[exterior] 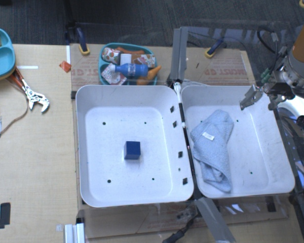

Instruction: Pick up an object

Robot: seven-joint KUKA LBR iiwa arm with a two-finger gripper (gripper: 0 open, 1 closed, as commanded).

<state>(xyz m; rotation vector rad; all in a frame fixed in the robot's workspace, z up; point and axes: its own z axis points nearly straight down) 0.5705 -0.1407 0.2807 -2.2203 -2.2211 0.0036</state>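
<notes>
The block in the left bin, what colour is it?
Dark blue. The block shows plainly in the camera view, against the white floor of the left bin.

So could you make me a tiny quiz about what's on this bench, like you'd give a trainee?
1. True or false: the blue block lies in the same bin as the grey cloth.
2. Which bin is the gripper above: A) left bin, B) right bin?
3. Fill in: the small white tag sits on the ____.

Key: 1 false, the block is in the left bin and the cloth in the right; 2 B, near its far right corner; 3 cloth.
</notes>
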